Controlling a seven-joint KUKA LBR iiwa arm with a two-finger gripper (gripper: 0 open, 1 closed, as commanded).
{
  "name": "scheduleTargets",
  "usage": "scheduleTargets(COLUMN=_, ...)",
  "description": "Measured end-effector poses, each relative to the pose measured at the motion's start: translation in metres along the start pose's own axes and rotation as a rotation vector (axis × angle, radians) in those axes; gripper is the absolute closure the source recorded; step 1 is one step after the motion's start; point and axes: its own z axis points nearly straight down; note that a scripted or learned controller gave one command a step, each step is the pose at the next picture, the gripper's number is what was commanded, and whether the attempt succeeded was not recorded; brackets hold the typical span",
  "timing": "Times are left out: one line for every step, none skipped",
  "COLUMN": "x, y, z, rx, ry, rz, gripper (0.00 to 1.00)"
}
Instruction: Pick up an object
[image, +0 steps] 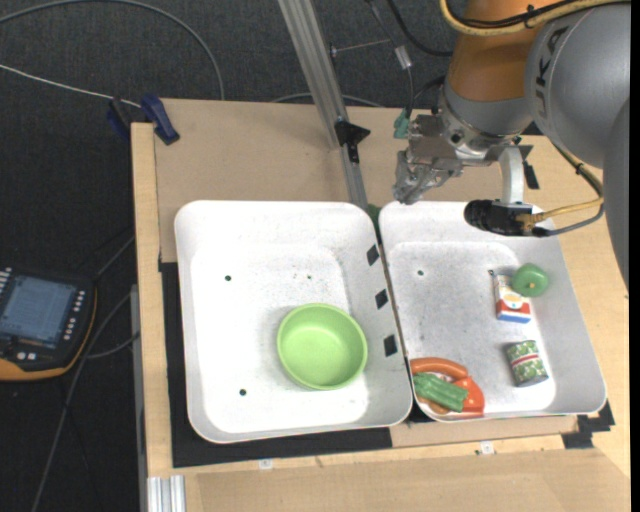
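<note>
Hovering pincer (412, 190) at right bin's (440, 300) far rim, opening unclear, green bowl (321, 346) in left bin (240, 260)

— Where are we, do we think?
— A robotics lab, we'd say: an industrial arm (560, 60) over a plywood bench (250, 150), a teach pendant (40, 320) on dark carpet (60, 150).
— And we see loose cables (100, 85), an aluminium post (320, 80).
— Yes, plus two white bins (260, 230) of toy props.

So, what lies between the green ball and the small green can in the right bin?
In the camera view, a small red, white and blue carton lies between green ball and green can.
</note>
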Motion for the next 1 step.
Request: scheduleTargets(x=0.0430, y=-0.0047, z=0.0106, rx=0.001, ry=-0.001, rz=0.001, gripper=1.00)
